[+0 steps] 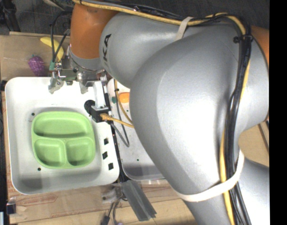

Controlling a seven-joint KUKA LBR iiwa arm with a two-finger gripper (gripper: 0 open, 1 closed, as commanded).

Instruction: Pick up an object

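A light green divided plate (pixel 64 142) lies flat in the left white bin (pixel 17 107). My gripper (pixel 68 85) hangs over that bin's far edge, above and beyond the plate. Its two metal fingers (pixel 53 85) stand apart with nothing between them, so it is open. An orange object (pixel 124 97) peeks out in the right bin (pixel 139 170), mostly hidden by the arm.
A purple object (pixel 36 65) and a yellow object (pixel 52 46) lie on the wooden bench beyond the left bin. The big grey arm (pixel 190 102) covers most of the right bin. A grey bracket (pixel 136 198) juts from the front between the bins.
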